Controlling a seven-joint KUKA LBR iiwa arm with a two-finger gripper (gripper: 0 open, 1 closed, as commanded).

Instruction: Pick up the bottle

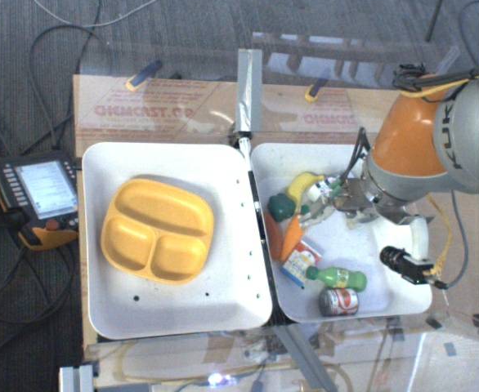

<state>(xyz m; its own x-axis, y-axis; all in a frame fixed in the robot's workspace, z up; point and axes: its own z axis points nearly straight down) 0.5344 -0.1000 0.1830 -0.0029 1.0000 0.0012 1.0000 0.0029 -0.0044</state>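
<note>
Right of centre, the gripper (320, 198) hangs over the right bin (415, 300) by a yellow toy (303, 184), its hold impossible to tell, while the green bottle (337, 278) lies lower down beside a red can (338, 302), its label unreadable.

Your grey arm (436, 137) is reaching in from three o'clock, its gripper (317, 202) pointing toward nine o'clock, wrist lying low.
</note>
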